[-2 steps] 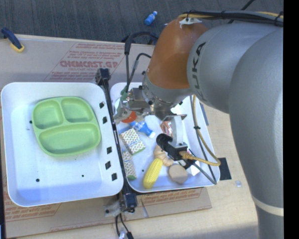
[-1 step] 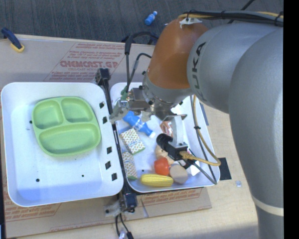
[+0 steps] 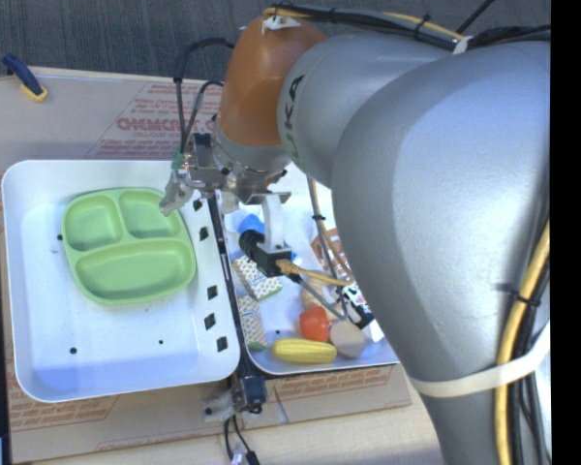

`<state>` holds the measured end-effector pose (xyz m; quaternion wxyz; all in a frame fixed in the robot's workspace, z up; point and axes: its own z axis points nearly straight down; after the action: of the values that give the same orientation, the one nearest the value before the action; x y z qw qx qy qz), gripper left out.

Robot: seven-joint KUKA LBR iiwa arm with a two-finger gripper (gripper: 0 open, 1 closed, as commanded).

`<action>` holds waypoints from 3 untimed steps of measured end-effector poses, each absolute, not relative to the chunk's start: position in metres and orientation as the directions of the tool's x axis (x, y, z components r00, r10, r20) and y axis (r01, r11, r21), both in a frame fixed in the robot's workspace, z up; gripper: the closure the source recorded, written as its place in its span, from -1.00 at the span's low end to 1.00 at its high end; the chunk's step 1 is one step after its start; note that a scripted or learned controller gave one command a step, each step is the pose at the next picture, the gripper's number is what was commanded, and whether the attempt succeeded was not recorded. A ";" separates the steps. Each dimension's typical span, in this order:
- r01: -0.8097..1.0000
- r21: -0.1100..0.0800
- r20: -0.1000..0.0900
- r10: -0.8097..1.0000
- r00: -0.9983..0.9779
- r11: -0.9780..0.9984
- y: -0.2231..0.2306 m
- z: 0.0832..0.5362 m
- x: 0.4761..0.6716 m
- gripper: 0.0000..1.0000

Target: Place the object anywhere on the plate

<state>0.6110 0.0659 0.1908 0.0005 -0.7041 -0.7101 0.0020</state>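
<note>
gripper (image 3: 196, 190) above the divider between the bins, beside the green plate (image 3: 126, 245) in the left bin (image 3: 24, 289); finger state cannot be told. plate bare; yellow corn (image 3: 305, 351) and other objects lie in the right bin (image 3: 368, 356). placement not yet done.

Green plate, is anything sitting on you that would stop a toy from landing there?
Nothing visible lies on the green plate; its three compartments look bare. The gripper hangs by its right edge, near the wall where the bins meet.
</note>
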 end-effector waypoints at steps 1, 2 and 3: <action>1.000 -0.003 -0.002 1.000 -0.012 0.012 0.066 0.201 0.612 1.00; 1.000 -0.004 -0.002 1.000 -0.014 0.014 0.066 0.211 0.612 1.00; 1.000 -0.005 -0.001 1.000 -0.018 0.018 0.066 0.221 0.612 1.00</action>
<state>0.6120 0.0663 0.2215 0.0013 -0.7008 -0.7134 0.0019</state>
